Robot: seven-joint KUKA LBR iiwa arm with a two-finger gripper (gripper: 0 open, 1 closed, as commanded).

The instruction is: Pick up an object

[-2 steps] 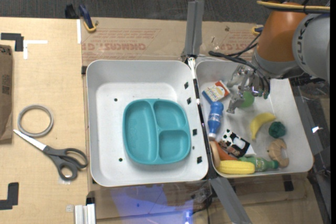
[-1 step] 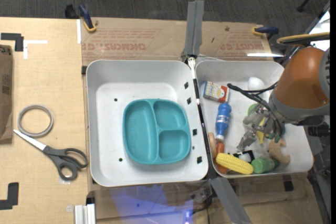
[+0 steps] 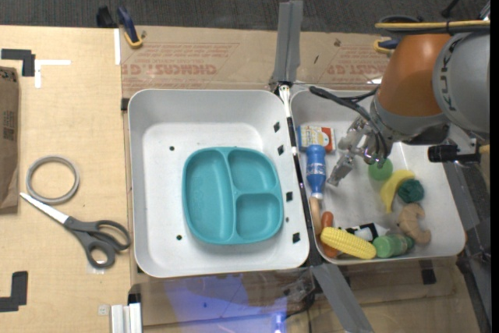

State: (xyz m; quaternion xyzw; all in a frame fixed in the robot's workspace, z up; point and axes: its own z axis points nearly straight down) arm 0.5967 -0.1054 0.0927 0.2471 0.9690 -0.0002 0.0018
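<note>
two white bins (image 3: 148, 191), one teal tray (image 3: 232, 195), one scissors (image 3: 82, 230), one tape roll (image 3: 52, 178)

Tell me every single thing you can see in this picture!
Shallow white plastic bins: two, white, side by side on the bench.
Teal plastic divided plate: one, teal, in the left bin.
Blue plastic bottle: one, blue, right bin, near the left wall.
Yellow toy corn cob: one, yellow, right bin, front edge.
Yellow toy banana: one, yellow, right bin.
Grey-handled metal scissors: one pair, grey, bench at the left.
Roll of clear tape: one, greyish, above the scissors.
Grey arm with orange band: one, from the right.
Tool: one, silver, over the right bin.
</note>
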